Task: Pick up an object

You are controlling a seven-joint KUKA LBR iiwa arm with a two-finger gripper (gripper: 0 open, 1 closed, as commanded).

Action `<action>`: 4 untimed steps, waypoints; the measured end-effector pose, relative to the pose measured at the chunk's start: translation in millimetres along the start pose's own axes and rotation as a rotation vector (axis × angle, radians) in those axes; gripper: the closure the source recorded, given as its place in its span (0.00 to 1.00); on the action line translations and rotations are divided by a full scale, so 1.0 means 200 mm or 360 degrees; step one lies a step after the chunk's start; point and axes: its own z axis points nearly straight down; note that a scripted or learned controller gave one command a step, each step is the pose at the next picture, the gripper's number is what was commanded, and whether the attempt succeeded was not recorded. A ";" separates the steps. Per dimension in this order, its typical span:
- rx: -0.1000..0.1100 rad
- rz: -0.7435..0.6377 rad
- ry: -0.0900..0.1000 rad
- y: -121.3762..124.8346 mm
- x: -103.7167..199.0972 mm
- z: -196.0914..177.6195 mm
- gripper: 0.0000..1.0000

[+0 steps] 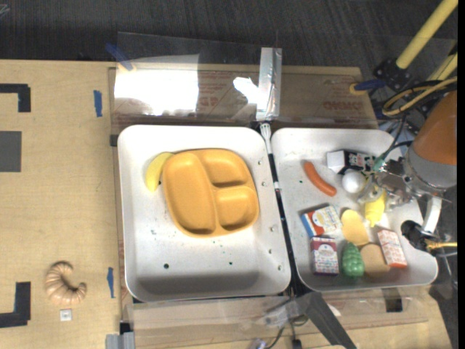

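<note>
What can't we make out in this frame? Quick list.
- Gripper: small, lost in wiring and clutter in the camera view; grip state unreadable.
- Yellow item in the left bin: mostly under the orange divided tray; looks like a banana, unsure.
- Small cartons in the right bin: print too small to read.
- Arm: cut off by the right edge.

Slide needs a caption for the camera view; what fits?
Arm's gripper over right bin of toy food; orange tray in left bin.
</note>
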 end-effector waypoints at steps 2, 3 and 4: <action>0.0004 0.0075 -0.0017 0.07 0.27 -0.86 1.00; 0.0020 -0.0039 -0.0019 0.06 0.08 -0.71 1.00; 0.0019 -0.0129 -0.0016 -0.08 0.28 -0.63 1.00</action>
